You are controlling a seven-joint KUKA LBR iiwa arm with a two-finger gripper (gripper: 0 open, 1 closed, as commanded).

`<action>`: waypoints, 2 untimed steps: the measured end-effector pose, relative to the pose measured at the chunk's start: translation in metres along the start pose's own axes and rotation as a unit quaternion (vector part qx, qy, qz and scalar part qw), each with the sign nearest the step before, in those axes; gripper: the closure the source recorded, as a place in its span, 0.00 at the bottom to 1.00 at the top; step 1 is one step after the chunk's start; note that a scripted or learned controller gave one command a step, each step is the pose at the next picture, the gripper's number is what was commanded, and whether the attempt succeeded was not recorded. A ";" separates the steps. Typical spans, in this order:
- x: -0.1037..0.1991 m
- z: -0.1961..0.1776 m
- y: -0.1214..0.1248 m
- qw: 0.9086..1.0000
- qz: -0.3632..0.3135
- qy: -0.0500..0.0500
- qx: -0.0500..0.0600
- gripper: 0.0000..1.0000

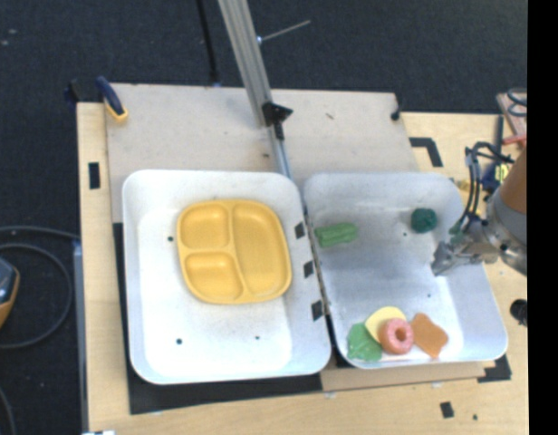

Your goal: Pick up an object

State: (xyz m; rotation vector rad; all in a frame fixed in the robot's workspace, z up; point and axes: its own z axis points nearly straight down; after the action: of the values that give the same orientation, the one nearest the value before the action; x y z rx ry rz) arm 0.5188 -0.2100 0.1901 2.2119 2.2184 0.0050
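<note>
At six o'clock in the right bin point(478, 333), a tight cluster: a leafy green piece point(360, 343), a round yellow piece point(384, 320), a pink ringed doughnut point(397, 336) touching both, and a flat orange slab point(429, 335) just beside it. Up at nine o'clock lies a smooth green cylinder point(336, 235); at one o'clock, a small dark-green ball point(424, 219). The gripper point(453, 259) hangs at three o'clock over the bin's rim, nothing seen in it; whether clenched or released, I cannot tell. Left bin point(152, 333): a glossy yellow three-compartment plate point(234, 250).
</note>
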 end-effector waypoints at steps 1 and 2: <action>0.005 -0.063 0.003 1.000 -0.001 0.000 0.000 1.00; 0.004 -0.072 0.004 1.000 -0.001 0.001 0.002 1.00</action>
State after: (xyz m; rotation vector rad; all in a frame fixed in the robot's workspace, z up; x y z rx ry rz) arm 0.5225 -0.2060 0.2618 2.2133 2.2237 0.0022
